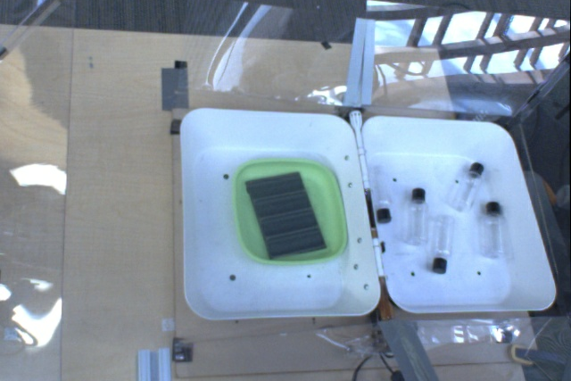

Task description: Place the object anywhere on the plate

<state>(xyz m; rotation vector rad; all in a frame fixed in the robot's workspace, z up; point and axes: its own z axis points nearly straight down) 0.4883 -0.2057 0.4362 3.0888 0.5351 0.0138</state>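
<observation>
Camera view: wood bench (98,192), 2 white bins (205,281).

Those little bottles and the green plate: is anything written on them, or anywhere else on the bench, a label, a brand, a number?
No text can be read anywhere in the camera view.
Clear bottles with black caps, in the right bin: no label can be made out; too small to tell.
Green plate in the left bin: plain.
Dark ridged block on the plate: grooves, no letters.
</observation>
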